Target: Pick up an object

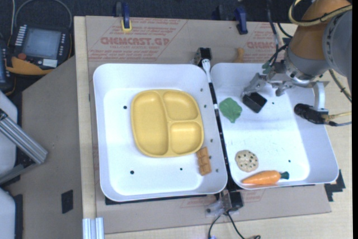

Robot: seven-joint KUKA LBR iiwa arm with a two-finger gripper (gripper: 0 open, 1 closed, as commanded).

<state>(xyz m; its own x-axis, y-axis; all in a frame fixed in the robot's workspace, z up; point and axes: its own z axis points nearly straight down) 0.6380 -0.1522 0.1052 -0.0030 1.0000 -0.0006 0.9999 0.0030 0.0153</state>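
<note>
Over the right-hand shallow white bin (319, 145) the two-finger gripper (254, 99) hangs with nothing between its fingers, whose spread I cannot tell, and the small crumpled green object (230, 109) lies just left of it.

The arm (335, 36) is grey with an orange band; behind the black-tipped pincer (254, 99), silvery bracketry and thin cables, seemingly yellow.
</note>
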